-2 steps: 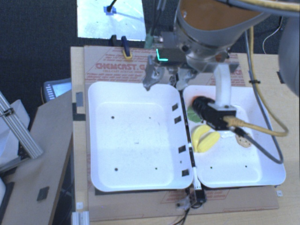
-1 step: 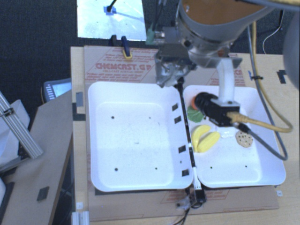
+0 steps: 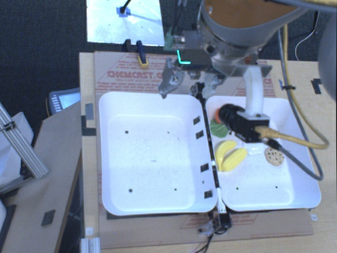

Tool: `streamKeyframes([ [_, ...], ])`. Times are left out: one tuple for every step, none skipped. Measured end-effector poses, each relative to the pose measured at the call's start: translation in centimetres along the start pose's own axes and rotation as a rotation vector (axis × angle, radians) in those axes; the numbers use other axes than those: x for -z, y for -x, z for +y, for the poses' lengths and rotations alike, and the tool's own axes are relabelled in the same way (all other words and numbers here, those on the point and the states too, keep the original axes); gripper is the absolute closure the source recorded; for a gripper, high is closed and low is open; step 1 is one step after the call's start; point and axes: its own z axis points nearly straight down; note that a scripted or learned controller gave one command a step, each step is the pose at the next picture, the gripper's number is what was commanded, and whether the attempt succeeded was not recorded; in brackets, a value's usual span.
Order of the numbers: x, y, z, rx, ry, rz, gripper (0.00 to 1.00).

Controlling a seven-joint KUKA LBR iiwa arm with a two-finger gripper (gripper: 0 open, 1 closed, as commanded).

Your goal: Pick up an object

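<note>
Tabletop with two white bins; gripper (image 3: 181,82) hangs over far rim of left bin (image 3: 113,141), finger state indiscernible, banana (image 3: 230,155) untouched in right bin (image 3: 300,191).

Two bins are set side by side across the frame's middle. In the right bin (image 3: 295,194), near its left wall, a banana (image 3: 230,156) is lain; just right of it a cookie (image 3: 274,156) is placed. The left bin (image 3: 152,157) is seen at centre-left.

Bright, even overhead light washes out the white bins (image 3: 152,101), shadows are faint, and detail is soft and grainy.
</note>
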Motion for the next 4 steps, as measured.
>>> streamKeyframes([
  [1.1, 0.0, 0.0, 0.004, 0.002, 0.001, 1.0],
  [1.1, 0.0, 0.0, 0.006, 0.002, 0.001, 0.0],
  [2.2, 0.0, 0.1, 0.01, 0.004, 0.002, 1.0],
  [2.2, 0.0, 0.1, 0.012, 0.003, 0.002, 0.0],
])
